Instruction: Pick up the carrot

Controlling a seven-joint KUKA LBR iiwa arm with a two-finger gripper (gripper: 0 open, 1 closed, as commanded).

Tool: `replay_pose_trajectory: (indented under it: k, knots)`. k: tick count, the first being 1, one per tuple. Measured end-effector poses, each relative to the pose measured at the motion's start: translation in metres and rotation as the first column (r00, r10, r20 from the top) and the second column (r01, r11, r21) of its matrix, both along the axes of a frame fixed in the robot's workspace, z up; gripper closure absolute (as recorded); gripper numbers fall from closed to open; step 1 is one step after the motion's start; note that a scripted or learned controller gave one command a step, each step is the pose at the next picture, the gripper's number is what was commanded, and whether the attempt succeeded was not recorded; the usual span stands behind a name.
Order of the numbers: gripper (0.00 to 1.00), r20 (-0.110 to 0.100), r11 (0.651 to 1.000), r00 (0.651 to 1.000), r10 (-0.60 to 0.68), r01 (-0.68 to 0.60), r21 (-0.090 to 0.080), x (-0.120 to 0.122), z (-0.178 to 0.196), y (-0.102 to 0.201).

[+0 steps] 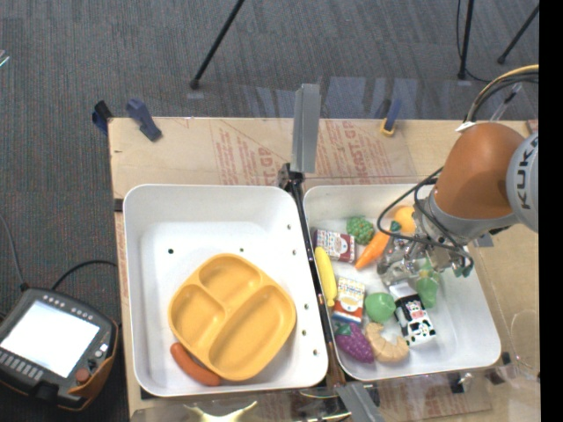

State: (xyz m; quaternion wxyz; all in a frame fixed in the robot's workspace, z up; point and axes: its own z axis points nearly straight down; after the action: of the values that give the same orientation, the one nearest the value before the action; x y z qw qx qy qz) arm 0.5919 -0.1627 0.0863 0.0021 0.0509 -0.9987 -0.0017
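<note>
The carrot (370,250) is orange with a small green top. It lies at a slant in the right bin (475,345), between a broccoli floret (359,229) and the arm. My gripper (401,260) hangs low over the bin's middle, just right of the carrot's thick end. The grey arm with its orange band (475,183) comes in from the right above it. Whether the gripper touches the carrot I cannot tell.
Around the carrot lie a red-and-white box (336,244), a yellow banana (325,275), a juice carton (349,299), a green ball (380,307), a cow-print carton (414,320), grapes (354,345) and a croissant (388,344). The left bin (149,227) holds a yellow divided plate (233,315) and a sausage (195,365).
</note>
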Motion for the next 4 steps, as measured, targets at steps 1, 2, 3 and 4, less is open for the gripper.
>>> replay_pose_trajectory:
  k: [1, 2, 3, 4]
  knots:
    - [1.0, 0.007, 0.886, 0.886, -0.463, 0.463, -0.002, 0.021, 0.002, 0.006]
    - [0.0, 0.007, 0.887, 0.887, -0.462, 0.462, -0.002, 0.021, 0.002, 0.007]
    - [0.0, 0.004, 0.847, 0.847, -0.531, 0.531, -0.002, 0.045, 0.002, 0.012]
    - [0.0, 0.004, 0.668, 0.668, -0.744, 0.744, -0.003, 0.011, 0.002, -0.022]
